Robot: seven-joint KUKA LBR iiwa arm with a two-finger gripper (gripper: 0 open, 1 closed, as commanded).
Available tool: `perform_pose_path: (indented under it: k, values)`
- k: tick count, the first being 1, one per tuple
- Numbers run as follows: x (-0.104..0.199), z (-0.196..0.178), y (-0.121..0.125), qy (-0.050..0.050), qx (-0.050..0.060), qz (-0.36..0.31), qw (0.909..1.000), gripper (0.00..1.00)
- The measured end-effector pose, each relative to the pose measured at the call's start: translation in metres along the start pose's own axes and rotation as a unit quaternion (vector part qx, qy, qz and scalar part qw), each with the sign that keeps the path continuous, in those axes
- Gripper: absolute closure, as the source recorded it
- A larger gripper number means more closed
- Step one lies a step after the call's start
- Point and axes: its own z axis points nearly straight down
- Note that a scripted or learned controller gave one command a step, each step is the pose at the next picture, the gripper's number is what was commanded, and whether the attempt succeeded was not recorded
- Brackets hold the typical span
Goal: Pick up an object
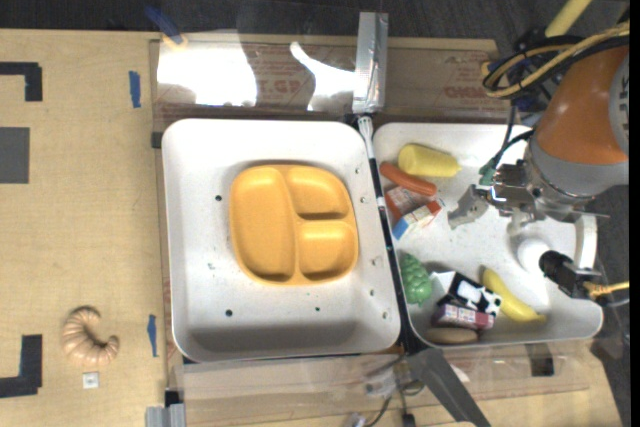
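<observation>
I am seeing a yellow divided tray lying in the left white bin, while a pale curled shrimp-like toy is sitting well apart on the counter.

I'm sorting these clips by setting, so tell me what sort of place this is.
Probably a robotics lab bench: two white bins sit side by side, toy food such as a banana lies in the right one, and the arm reaches in.
</observation>
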Motion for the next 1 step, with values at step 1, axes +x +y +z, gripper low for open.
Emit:
perform_pose_path:
  k: [1]
  values:
    - [0.0198, 0.0590, 0.0488, 0.000, 0.001, 0.041, 0.9992, 0.00]
